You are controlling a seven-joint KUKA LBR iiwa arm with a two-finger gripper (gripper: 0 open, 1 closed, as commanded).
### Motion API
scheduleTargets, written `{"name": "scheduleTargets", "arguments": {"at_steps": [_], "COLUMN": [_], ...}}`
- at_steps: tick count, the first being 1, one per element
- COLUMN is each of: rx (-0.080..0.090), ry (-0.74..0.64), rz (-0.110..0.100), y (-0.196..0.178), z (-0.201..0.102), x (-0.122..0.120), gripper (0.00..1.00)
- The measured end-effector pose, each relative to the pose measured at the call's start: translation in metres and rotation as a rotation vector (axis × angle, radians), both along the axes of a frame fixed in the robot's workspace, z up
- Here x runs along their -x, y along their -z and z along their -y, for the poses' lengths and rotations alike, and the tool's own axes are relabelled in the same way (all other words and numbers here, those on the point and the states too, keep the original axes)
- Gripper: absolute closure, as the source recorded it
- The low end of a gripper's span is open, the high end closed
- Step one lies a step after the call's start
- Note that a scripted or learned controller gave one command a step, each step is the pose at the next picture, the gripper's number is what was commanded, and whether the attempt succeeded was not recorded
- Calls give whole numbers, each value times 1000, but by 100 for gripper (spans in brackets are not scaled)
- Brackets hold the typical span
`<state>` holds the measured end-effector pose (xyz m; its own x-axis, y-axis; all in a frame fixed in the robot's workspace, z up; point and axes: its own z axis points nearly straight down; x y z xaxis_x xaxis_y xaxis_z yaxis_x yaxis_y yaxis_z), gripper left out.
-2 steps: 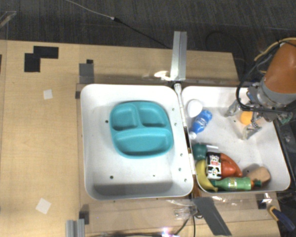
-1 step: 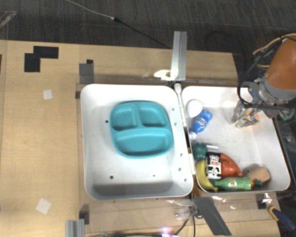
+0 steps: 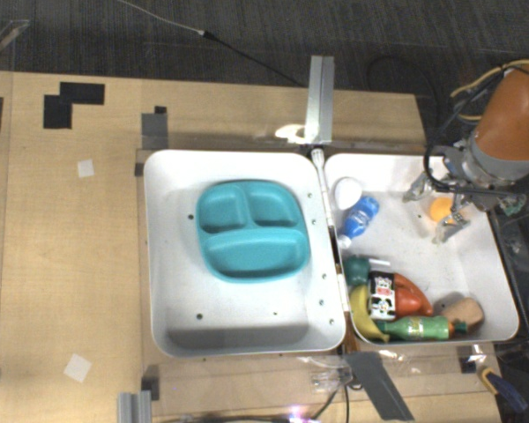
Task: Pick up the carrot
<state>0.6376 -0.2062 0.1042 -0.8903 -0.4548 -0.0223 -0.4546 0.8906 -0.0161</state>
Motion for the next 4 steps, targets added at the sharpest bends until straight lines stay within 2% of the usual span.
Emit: {"name": "scheduleTargets", "arguments": {"at_steps": [1, 3, 4], "rx": [0, -5, -6], "ry": [-26, 99, 244], "rz": [-9, -13, -13], "y": [13, 15, 15], "z": [0, -2, 0], "x": [10, 55, 56], "gripper": [0, 0, 0]}}
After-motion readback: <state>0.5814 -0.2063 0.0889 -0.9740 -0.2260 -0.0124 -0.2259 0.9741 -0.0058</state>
